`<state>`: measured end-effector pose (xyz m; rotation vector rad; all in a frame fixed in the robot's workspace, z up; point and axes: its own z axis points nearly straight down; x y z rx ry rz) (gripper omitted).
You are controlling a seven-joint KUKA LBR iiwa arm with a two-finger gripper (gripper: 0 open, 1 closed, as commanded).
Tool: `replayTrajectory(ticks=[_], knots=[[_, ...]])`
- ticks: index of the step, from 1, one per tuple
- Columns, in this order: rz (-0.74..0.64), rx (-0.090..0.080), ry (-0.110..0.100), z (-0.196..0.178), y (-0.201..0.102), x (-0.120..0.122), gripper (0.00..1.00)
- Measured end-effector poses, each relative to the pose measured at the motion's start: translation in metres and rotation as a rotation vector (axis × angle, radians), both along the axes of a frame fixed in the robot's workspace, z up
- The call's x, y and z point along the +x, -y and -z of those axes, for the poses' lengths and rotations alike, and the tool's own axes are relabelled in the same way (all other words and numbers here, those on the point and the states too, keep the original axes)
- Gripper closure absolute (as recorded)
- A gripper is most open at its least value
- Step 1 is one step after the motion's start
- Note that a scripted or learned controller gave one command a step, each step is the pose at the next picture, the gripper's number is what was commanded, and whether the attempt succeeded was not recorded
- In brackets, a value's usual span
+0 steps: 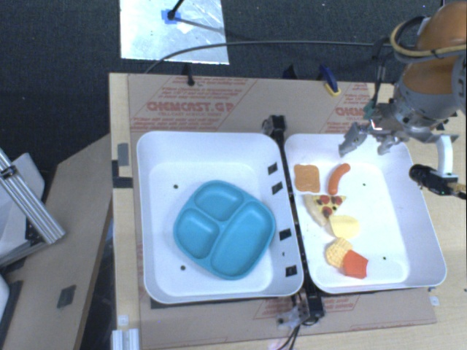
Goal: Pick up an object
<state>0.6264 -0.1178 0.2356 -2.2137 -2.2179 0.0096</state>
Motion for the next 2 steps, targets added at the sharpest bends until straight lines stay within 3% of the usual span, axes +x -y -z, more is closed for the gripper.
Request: replayTrajectory(ticks=[1,2], knots=[[-0.002,-0.001,0.012,-0.007,0.0,0.002,0.0],[-0.001,-0.001,0.008,0.054,-0.005,0.0,0.0]])
